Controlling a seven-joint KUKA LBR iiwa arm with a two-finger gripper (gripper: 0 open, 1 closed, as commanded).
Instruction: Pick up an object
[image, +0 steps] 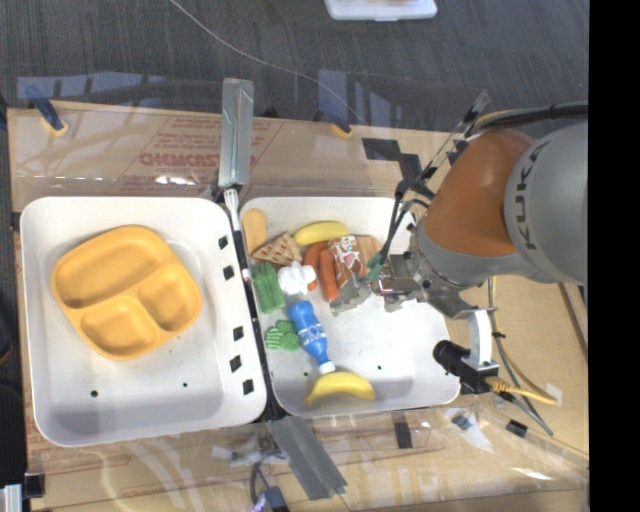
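Grey metal, the two-finger claw (362, 290) is reaching into the right white bin (420, 345) from the right, its tips sitting at the crinkled snack packet (347, 268) among the pile of toy food, though whether it is open or closed I cannot tell. Just left of it are lying a red sausage (325, 268), a yellow banana (320, 233) and a blue plastic bottle with a white cap (308, 328), with a second banana (339, 388) near the bin's front wall. Beyond, the left white bin (60, 400) is holding a yellow divided tray (125, 290).
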